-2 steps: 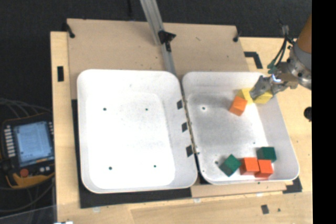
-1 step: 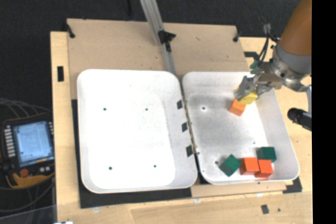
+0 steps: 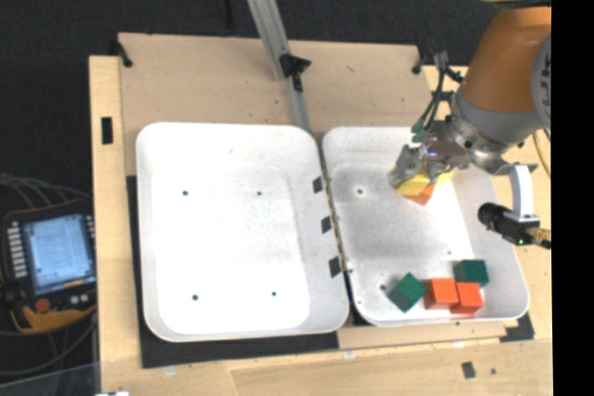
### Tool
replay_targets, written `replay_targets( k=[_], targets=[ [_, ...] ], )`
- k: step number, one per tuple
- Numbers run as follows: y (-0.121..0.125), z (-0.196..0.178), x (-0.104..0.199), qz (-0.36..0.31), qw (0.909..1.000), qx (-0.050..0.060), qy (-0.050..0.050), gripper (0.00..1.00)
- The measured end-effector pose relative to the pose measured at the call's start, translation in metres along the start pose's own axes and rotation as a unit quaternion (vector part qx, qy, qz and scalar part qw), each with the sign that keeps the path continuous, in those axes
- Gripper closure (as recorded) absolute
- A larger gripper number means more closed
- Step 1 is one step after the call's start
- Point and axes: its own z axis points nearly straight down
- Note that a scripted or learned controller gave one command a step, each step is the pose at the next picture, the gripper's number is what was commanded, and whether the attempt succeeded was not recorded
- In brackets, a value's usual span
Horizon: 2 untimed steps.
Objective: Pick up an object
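- Camera view, from above and at a slant: a yellow block (image 3: 417,187) with an orange underside sits between the fingers of the gripper (image 3: 415,173), over the upper middle of the right bin (image 3: 371,199). The gripper is closed on it, and the block looks tilted; whether it touches the bin floor cannot be told.
- The grey fingers come down on the block from the upper right, and thin wires run up along the wrist behind them.
- The arm (image 3: 506,74) enters from the right, its broad orange band above the grey wrist, and hides part of the right bin's far corner.
- Along the near edge of the same bin lie four more blocks, well apart from the gripper: a green block (image 3: 406,291) turned at an angle, an orange block (image 3: 442,292) just beside it, a second orange block (image 3: 469,297) touching the first, and a dark green block (image 3: 471,272) just behind that pair.
- A small black fitting (image 3: 506,223) stands by the right bin's right rim.
- The left bin (image 3: 227,227) lies side by side with the right one, dark clips between them at the shared edge, and its floor shows a few small dark dots.
- Both bins rest on a pale wooden bench (image 3: 213,79). A grey metal strut (image 3: 264,5) slants down from the top to the bench behind the bins.
- Off the bench at the far left is a handheld control pad (image 3: 51,260) with a lit screen, cables trailing above it.
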Motion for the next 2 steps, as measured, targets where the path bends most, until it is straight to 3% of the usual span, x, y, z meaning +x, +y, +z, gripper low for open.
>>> replay_targets(
  k=[2],
  targets=[
    [-0.034, 0.0, 0.108, -0.001, 1.0, 0.0, 0.001, 1.0]
  ],
)
